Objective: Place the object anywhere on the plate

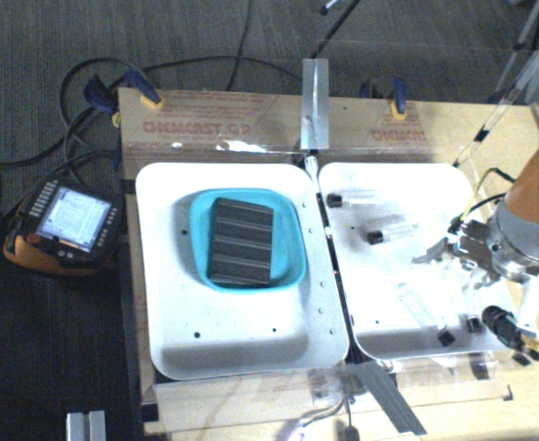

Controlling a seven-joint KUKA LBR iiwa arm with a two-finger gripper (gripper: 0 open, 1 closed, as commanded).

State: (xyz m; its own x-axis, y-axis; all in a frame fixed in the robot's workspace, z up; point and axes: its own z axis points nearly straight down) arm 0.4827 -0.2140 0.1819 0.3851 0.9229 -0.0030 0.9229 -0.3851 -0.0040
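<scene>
A dark grey ribbed block (241, 240) lies flat on the blue plate (290, 263), which sits in the left white bin (232, 338). The block covers most of the plate's middle. My gripper (466, 254) hangs over the right side of the right bin (388, 338), far from the plate. Nothing can be made out held in it.
Several clear tubes with black caps lie in the right bin: one (335, 198) near its back left, one (376, 236) toward the middle, one (443, 336) at the front right. A metal divider post (315, 108) stands behind the bins. A handheld pendant (67, 220) lies on the floor at left.
</scene>
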